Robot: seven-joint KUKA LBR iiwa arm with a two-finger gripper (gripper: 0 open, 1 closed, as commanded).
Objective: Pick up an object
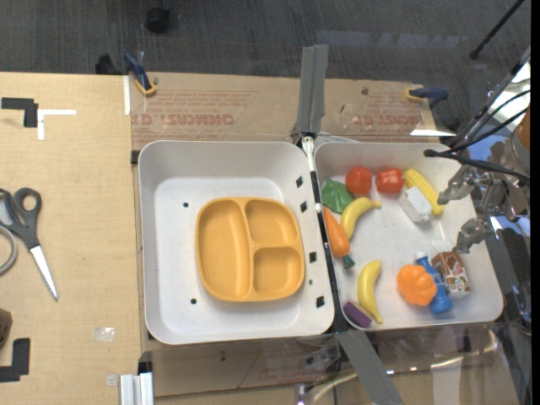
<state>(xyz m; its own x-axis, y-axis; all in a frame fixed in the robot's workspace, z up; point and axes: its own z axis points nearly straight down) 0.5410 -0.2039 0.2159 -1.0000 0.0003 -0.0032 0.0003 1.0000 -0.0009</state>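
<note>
Two white bins side by side on the bench. Left bin [160, 251] holds one yellow-orange divided tray [251, 249] with three compartments, lying flat near the bin's middle. Right bin [481, 302] holds the pickable toys: three bananas, one [358, 213] curved near the bin's centre-left, one [369, 288] lower down, one [421, 190] near the far right; two red tomatoes, [359, 180] and [389, 180], just beside each other at the far side; one green leafy piece [336, 196] against the left wall; one orange carrot [337, 234] just below it; one orange pumpkin-like fruit [416, 284] near the front; one brown-and-white carton [453, 273] touching a blue item [441, 303]; one white block [414, 205] next to the far banana; one small purple piece [357, 315] at the front edge. Gripper [464, 213] hangs over the right bin's right side, its two fingers apart, nothing between them; the upper fingertip sits near the far banana, the lower one just above the carton. One pair of scissors [32, 241] lies on the bench far left, well apart from the bins. Two blue-and-yellow clamps at the bench's far edge, [139, 72] and [428, 94].
</note>
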